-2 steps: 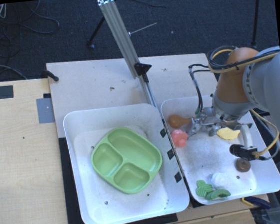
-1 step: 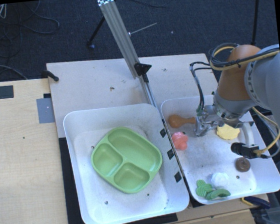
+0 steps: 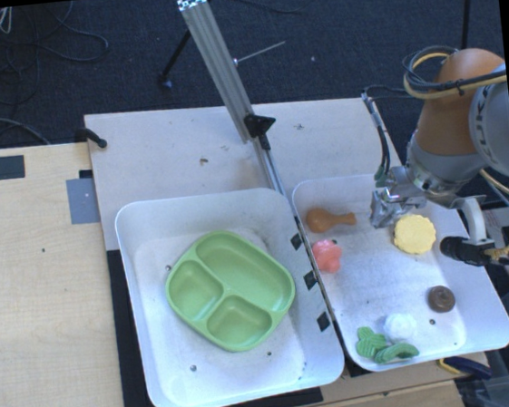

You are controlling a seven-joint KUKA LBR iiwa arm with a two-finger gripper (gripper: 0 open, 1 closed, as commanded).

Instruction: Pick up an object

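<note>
The right bin (image 3: 488, 326) holds several small objects. An orange-brown drumstick-shaped piece (image 3: 328, 221) lies at its upper left, a pink lump (image 3: 327, 255) below it by the divider. A yellow round piece (image 3: 414, 234) sits at the upper right, a brown disc (image 3: 442, 298) lower right, a white ball (image 3: 399, 325) and a green leafy piece (image 3: 381, 347) at the front. My gripper (image 3: 385, 208) hangs low over the bin, between the drumstick and the yellow piece, just left of the yellow one. Nothing shows between its metal tips.
The left bin (image 3: 145, 283) bears a green divided plate (image 3: 230, 289). A slanted aluminium post (image 3: 225, 69) rises behind the bins. A black part (image 3: 465, 250) of the arm hangs over the right bin's right rim. A wooden table (image 3: 37, 296) lies to the left.
</note>
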